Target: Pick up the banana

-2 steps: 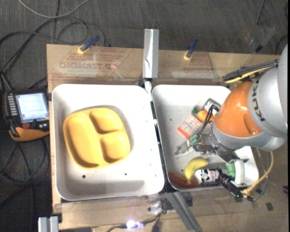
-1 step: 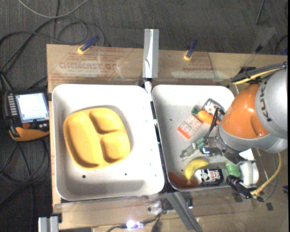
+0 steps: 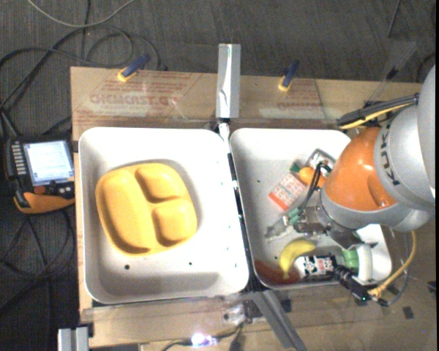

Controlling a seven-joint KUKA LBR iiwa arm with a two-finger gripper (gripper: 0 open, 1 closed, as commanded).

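Arm: over right bin.
Gripper: jaw state unclear.
Banana: lying in bin, not yet lifted.

Yellow banana, curved, flat near the right bin's front edge, partly hidden.

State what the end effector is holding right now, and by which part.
Cannot be told. The end effector sits low in the right bin, just above the banana, but the view does not show the banana or anything else between its fingers.
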